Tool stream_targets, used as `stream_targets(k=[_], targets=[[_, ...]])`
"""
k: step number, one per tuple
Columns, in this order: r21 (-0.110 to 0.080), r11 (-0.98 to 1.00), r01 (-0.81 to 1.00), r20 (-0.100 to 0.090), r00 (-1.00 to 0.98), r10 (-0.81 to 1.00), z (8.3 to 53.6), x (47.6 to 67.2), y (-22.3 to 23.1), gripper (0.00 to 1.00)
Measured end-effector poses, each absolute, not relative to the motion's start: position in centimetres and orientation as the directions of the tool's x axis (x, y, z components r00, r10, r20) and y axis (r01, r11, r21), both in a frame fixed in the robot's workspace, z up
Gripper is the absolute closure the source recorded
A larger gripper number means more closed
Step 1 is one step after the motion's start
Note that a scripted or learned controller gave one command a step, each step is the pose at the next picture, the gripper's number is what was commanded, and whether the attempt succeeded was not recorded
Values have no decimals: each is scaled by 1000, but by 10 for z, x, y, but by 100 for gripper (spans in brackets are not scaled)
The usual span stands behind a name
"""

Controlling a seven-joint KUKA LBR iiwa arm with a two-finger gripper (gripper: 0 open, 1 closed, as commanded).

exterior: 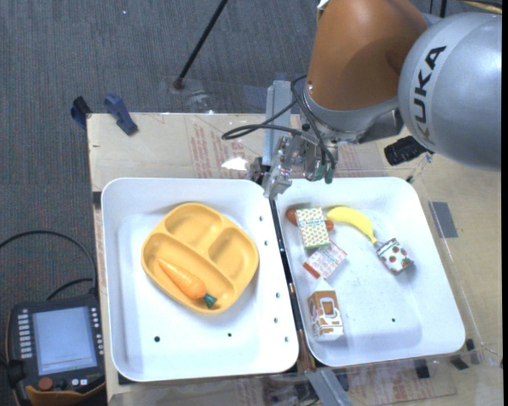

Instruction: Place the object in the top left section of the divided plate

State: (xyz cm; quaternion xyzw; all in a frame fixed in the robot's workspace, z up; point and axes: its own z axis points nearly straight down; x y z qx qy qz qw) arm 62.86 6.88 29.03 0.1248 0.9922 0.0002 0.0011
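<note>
Fingers of the gripper (281, 178) hang above the seam between the two bins, near their far edge, with nothing visible between them — whether they are spread or closed I cannot tell, since cables and the wrist clutter that spot. Above them the wrist rises into the orange band (356, 45) and the grey arm (457, 79), which comes in from the right.

The carrot (184, 282) lies in the yellow divided plate (237, 269), in the long section along the plate's near-left side. Its long axis runs diagonally: the narrow tip points up and to the left, the green stalk end down and to the right, close to the plate's near rim. The plate sits in the left bin (127, 227), turned at an angle to the bin's walls.

In the right bin (423, 311) are a banana (354, 221), curved, running from the middle toward the right; a green-and-white carton (312, 227) just left of it; a small red-and-white packet (324, 260) below that; a strawberry-printed box (394, 255) at the banana's right end; and a brown carton (325, 315) nearer the front.

A handheld control unit (57, 345) with a screen rests on the floor at lower left — well apart from the bins.
</note>
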Motion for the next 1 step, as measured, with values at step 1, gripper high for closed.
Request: stream_targets(k=[1], targets=[[1, 998, 65, -5, -998, 65, 392, 617, -45, 100]])
